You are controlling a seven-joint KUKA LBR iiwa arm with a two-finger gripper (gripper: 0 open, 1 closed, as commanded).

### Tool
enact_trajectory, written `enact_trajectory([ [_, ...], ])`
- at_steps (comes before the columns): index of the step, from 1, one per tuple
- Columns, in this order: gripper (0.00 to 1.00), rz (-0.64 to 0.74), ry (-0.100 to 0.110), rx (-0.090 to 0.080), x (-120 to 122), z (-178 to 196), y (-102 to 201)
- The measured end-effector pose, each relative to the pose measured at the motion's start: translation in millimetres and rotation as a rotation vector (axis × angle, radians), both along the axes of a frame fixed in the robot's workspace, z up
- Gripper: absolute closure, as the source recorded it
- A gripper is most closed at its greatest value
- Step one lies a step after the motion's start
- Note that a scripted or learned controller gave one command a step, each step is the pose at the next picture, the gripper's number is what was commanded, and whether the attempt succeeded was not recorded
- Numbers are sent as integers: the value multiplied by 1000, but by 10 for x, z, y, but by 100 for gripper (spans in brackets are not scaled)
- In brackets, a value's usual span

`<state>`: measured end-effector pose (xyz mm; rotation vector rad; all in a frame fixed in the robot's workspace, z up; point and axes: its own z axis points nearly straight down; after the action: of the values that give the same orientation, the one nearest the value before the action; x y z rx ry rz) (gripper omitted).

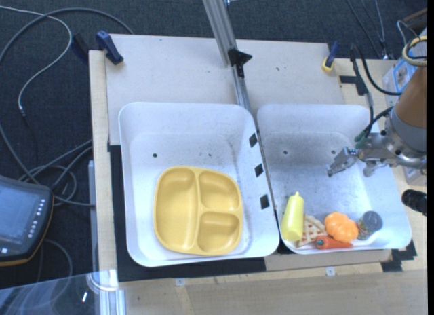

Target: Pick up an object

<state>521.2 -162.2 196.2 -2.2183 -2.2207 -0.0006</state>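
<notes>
Yellow bottle (293,216) in right bin (305,120), below-left of gripper (339,165), apart

You look down at a slant from one fixed camera above the bench (176,69), both white bins (135,130) in frame, arm (413,113) entering from the right.

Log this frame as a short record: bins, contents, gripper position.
left bin: holds a yellow divided plate
right bin: items bunched at its near edge
items: yellow bottle, waffle piece, orange pumpkin, carrot, small grey can
gripper: over the right bin's middle, apart from the items, nothing seen in it
</notes>
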Motion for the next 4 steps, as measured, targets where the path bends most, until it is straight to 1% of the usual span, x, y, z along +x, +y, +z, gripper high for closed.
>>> enact_trajectory([
  [1,0,0,0,0,0,0,-1],
  [2,0,-1,6,1,6,-629,34],
  [3,0,-1,5,1,-6,-1064,43],
  [4,100,0,-2,-1,15,-927,42],
])
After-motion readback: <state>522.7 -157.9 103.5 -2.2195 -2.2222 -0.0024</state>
